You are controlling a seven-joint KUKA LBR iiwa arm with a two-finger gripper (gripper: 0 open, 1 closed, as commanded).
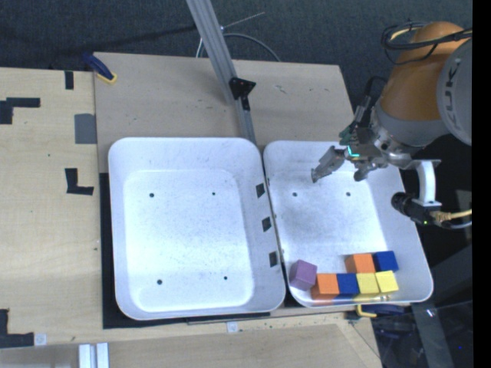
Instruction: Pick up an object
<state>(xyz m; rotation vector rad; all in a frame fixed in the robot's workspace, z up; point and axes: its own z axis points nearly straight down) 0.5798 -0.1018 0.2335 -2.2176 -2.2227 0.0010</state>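
My gripper hangs over the far part of the right bin, fingers spread open with nothing between them. Several small blocks lie along that bin's near edge, well below the gripper: a purple block at the left, then an orange block, a blue block and a yellow block in a row. Behind them sit another orange block and a blue block, with a yellow block at the right end.
The left bin sits beside the right one, their rims touching at the middle. A grey metal pole slants down from the top to the bins' far edge. Cables trail at the arm's right.
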